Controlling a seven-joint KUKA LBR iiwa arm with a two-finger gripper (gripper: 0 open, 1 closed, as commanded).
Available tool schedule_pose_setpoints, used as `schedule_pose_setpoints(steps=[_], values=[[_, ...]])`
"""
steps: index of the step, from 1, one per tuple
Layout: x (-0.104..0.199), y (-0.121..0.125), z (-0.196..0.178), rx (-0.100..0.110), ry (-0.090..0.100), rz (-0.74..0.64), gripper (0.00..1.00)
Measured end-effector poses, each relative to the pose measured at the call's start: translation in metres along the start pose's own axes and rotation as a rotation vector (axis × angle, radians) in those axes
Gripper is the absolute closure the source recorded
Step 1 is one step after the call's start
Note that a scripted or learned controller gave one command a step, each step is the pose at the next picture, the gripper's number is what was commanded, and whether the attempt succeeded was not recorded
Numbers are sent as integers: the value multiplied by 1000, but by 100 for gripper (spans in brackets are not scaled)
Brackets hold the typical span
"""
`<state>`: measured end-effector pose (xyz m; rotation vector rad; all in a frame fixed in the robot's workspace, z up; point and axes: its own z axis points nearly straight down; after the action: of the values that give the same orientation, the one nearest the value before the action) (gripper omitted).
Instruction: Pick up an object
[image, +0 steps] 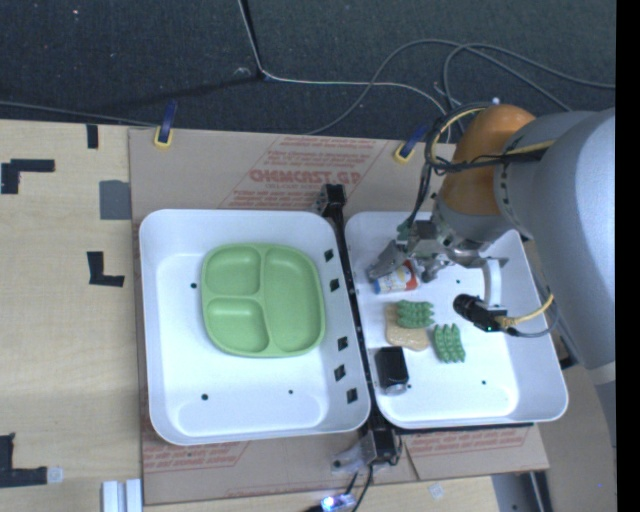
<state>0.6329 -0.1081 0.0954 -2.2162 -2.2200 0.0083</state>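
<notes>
Camera view: gripper (400, 268) hangs low in the right bin (530, 395); jaw state unclear. Toys (428, 328) lie just below the jaws, tray (264, 300) well left.

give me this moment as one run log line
arm: over right bin | tool: low at bin's far left, grip unclear | near it: green studded pieces, black block | left bin: green divided plate

Grey arm reaching from right, end effector (397, 268) lowered, pointing left
</notes>
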Motion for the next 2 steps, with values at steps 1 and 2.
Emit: schedule_pose_setpoints(steps=[1,2], values=[[0,2,-15,-7,-1,-1,100],[2,7,-78,-13,0,0,100]])
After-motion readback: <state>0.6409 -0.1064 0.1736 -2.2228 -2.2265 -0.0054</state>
